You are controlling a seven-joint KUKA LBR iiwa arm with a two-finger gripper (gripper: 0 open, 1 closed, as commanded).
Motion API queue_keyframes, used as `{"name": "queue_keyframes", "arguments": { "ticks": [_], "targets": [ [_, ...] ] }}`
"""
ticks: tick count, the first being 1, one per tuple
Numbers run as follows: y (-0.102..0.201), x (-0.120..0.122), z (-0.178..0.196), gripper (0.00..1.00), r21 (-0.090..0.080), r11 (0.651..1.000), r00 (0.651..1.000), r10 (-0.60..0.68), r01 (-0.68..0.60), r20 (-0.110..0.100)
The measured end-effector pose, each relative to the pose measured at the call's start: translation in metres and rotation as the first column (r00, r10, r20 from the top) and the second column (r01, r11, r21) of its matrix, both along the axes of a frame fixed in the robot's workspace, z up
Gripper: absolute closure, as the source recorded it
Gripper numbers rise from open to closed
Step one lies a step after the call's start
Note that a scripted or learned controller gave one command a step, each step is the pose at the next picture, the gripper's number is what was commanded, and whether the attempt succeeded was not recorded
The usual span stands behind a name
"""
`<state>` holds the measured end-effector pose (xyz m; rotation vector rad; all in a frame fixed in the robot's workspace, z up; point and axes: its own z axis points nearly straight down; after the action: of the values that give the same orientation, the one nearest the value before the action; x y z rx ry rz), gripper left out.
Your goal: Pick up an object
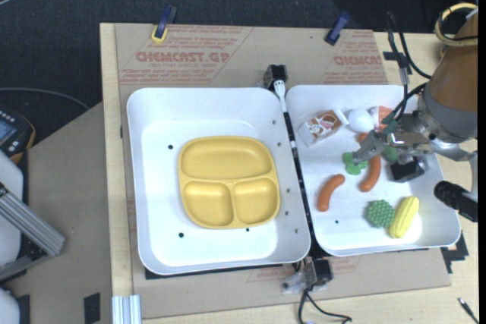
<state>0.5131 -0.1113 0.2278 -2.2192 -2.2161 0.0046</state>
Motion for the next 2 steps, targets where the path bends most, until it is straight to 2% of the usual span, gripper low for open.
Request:
{"name": "queue_keyframes", "arguments": {
  "ticks": [2],
  "targets": [
    [0.003,-0.014,-0.103,0.0,0.001,1.0,1.0,0.001,-0.001,0.0]
  ]
}}
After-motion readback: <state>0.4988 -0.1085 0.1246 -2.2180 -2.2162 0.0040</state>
